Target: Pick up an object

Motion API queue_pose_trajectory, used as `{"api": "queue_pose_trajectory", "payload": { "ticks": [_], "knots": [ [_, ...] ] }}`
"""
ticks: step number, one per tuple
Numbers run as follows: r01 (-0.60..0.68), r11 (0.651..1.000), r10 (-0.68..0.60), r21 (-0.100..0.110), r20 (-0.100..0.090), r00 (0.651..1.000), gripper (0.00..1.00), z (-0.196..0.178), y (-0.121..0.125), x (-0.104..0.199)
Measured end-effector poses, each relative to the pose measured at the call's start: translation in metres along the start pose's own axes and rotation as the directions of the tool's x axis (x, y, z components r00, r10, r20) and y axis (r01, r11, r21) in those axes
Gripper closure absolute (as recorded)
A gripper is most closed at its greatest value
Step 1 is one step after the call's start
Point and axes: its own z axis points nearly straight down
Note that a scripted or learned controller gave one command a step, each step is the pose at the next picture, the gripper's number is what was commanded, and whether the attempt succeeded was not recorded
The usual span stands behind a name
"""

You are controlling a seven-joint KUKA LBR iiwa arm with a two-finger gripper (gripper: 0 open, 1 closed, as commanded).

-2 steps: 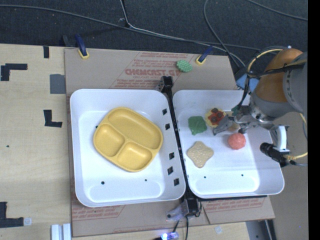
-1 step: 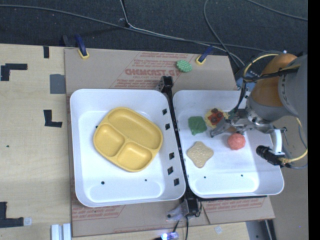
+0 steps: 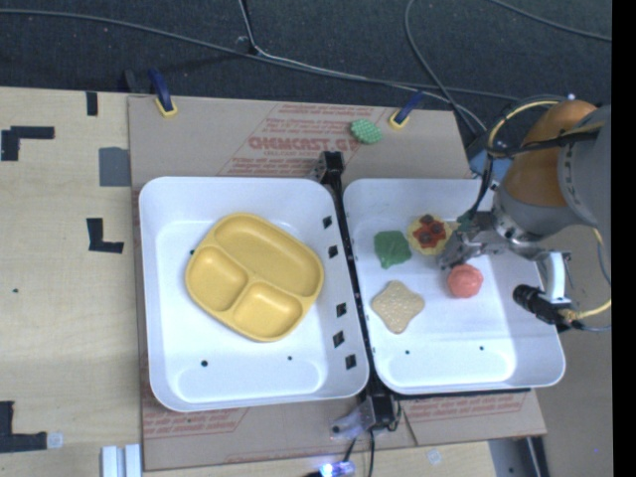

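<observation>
The gripper (image 3: 459,249) hangs low in the right white bin (image 3: 497,364), just beside a round red toy (image 3: 465,281) and a yellow-red piece (image 3: 429,234); whether it grips anything, I cannot tell. A green toy (image 3: 393,247) and tan biscuit (image 3: 397,306) lie near the bin's left edge.

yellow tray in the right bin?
No, the yellow tray lies in the left bin; the right bin holds small food items.

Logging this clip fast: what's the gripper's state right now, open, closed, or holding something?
Gripper: cannot be told; it sits low in the right bin, between the small yellow-and-red piece and the red round piece.
</observation>
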Motion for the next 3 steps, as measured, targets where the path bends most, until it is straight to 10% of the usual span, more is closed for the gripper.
{"api": "queue_pose_trajectory", "payload": {
  "ticks": [3],
  "knots": [
    [-0.001, 1.0, 0.001, 0.001, -0.004, 1.0, 1.0, -0.139, 0.007, 0.001]
  ]
}}
